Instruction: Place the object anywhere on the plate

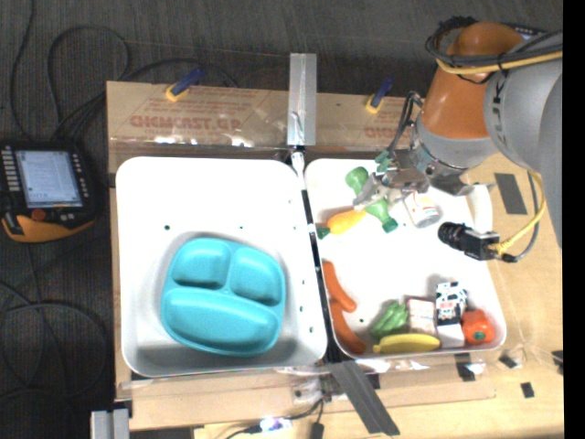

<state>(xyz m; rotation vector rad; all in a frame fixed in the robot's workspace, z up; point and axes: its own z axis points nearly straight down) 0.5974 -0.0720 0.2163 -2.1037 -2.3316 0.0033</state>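
Pincer low over the right bin's far end
The pincer (395, 179) hangs just above a green toy bottle (377, 206) and an orange carrot (340, 220); whether it grips either, I cannot tell. The blue sectioned plate (222, 294) lies in the left bin (137, 190)

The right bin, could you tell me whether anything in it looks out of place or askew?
Nothing looks damaged or spilled. The toys lie loosely in the right bin: an orange carrot rests with one end against the divider, and a long orange piece lies slanted along that wall. The blue plate sits slightly turned in the left bin.
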